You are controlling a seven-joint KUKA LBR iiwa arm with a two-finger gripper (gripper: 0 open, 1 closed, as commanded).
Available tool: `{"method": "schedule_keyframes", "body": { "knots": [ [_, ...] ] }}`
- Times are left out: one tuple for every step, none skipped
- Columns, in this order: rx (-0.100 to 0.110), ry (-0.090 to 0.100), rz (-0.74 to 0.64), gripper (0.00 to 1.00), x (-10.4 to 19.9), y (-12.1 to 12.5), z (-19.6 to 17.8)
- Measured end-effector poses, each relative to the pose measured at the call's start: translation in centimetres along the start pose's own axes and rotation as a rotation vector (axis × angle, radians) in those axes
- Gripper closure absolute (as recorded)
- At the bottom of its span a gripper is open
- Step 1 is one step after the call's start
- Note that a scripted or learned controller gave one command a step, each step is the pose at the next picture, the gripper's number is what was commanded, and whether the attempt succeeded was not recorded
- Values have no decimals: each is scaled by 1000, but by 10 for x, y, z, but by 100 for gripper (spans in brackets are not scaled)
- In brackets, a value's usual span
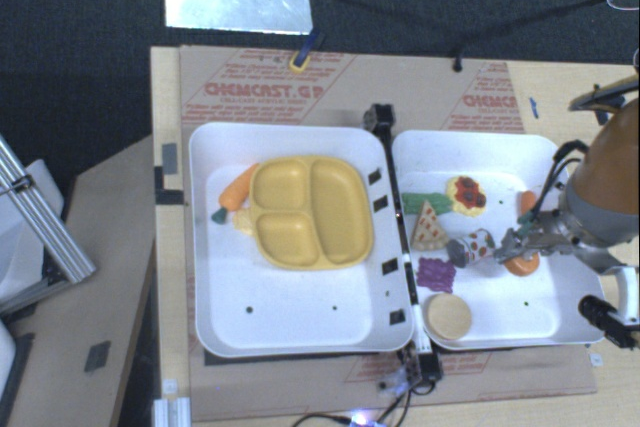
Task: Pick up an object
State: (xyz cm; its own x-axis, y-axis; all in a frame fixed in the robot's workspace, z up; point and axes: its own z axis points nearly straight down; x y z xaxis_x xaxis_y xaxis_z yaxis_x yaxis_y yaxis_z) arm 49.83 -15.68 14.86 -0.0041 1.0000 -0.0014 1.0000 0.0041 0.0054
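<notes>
My gripper (512,248) hangs low over the right bin (500,330), towards its right side. Just under and right of it lies an orange round piece (524,264), partly covered by the gripper. A small grey-and-white toy (473,246) lies just left of the gripper. Further left are a pizza slice (429,227), a green piece (424,202), a purple piece (436,273) and a tan round disc (448,316). A yellow-and-red round piece (467,195) lies at the back, and a small orange piece (527,202) is near the arm.
The left bin (230,325) holds a yellow divided plate (305,211) with a toy carrot (236,188) at its left edge. A black divider (396,225) separates the bins. The grey arm (610,185) covers the right bin's right side.
</notes>
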Motion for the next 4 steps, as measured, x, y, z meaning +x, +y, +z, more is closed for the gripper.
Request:
{"method": "schedule_keyframes", "body": {
  "knots": [
    [-2,0,-1,100,6,10,-51],
    [0,0,-1,100,6,12,-77],
    [3,3,-5,100,58,27,-70],
    [2,3,-6,100,100,57,-66]
  ]
}}
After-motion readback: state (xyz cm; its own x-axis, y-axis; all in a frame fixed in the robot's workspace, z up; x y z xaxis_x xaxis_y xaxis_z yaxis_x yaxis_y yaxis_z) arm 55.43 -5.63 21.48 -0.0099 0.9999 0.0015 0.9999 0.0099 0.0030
